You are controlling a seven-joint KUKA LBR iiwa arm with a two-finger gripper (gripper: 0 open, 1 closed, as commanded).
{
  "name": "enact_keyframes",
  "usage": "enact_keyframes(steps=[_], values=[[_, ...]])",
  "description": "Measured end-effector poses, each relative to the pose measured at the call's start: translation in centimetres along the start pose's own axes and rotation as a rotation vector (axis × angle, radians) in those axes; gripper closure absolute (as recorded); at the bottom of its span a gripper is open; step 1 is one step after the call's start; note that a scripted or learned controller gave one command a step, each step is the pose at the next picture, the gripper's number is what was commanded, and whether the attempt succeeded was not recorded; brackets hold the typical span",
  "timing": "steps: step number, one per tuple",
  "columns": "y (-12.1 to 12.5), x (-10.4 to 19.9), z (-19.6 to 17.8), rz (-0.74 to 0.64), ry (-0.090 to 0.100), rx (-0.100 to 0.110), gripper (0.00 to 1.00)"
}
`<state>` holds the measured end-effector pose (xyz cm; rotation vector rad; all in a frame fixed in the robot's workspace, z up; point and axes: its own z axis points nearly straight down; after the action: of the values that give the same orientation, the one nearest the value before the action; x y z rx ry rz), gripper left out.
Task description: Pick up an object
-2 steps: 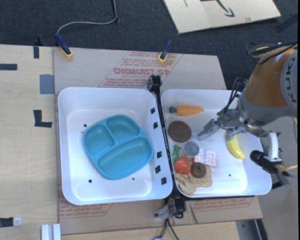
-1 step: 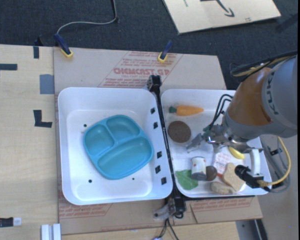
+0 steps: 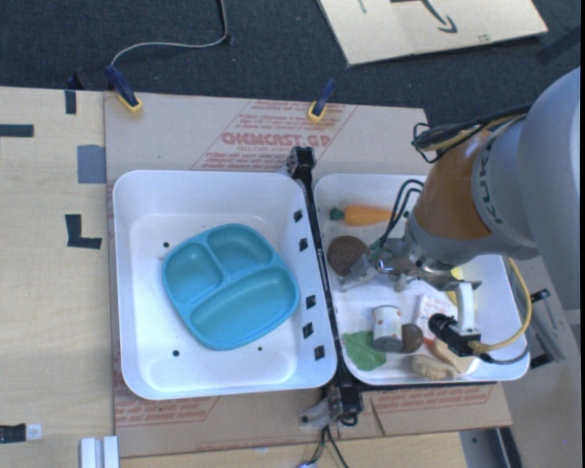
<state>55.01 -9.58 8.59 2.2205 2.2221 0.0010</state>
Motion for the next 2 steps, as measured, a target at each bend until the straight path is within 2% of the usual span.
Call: enact_keyframes(steps=[1,2], values=[[5.3,6.7,-9.9,-0.002,0.000,-0.001,0.00],[8.6,2.9,-12.6,0.000,-0.002,0.000,0.00]])
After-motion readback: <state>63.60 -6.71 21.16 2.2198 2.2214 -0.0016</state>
